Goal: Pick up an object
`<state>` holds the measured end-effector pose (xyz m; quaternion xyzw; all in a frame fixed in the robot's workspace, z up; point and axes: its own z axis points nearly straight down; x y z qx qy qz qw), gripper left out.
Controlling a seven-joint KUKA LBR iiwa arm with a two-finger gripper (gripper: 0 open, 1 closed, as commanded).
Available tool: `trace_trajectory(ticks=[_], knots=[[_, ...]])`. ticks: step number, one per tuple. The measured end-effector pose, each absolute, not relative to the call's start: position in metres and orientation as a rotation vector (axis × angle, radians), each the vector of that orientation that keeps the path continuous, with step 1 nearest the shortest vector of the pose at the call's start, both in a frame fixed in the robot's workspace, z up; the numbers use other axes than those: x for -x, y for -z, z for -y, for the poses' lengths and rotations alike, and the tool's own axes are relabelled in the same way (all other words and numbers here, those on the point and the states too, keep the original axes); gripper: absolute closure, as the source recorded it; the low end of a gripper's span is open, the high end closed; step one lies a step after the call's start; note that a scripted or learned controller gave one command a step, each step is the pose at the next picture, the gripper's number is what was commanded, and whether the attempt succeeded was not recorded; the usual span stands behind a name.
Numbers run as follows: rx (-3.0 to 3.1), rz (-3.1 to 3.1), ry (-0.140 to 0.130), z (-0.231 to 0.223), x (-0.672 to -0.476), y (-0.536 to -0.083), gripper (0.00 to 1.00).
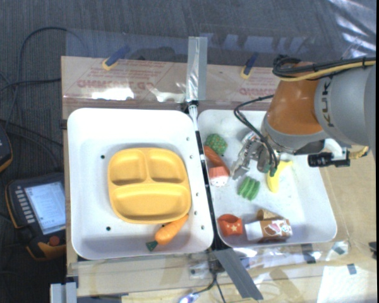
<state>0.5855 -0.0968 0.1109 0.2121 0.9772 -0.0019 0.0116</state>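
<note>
My hand (252, 158) hangs open and empty in the right bin (316, 216), with a small green ridged piece (248, 187) just below it, nearer the camera, lying slightly tilted.

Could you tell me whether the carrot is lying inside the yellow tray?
No, the carrot lies on the bin floor against the yellow tray's near edge.

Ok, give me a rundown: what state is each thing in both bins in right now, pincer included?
Yellow plastic divided tray: lying flat in the left bin, compartments up.
Orange toy carrot: lying against the tray's near edge.
Pincer: hovering over the right bin, nothing seen between its fingers.
Green ridged toy: lying loose just below the pincer.
Yellow toy: beside the pincer, ungrasped.
Brown and white carton: on its side.
Small red cup: lying beside the carton.
</note>
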Motion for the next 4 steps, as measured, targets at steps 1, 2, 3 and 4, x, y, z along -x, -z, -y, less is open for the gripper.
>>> trace_trajectory(ticks=[1, 2, 3, 4], knots=[[-0.599, -3.079, 0.001, 0.068, -0.658, -0.238, 1.0], [-0.394, -3.115, 0.003, 0.154, -0.63, -0.155, 1.0], [-0.394, -3.115, 0.003, 0.154, -0.63, -0.155, 0.0], [-0.553, -3.081, -0.007, 0.207, -0.608, -0.09, 0.0]])
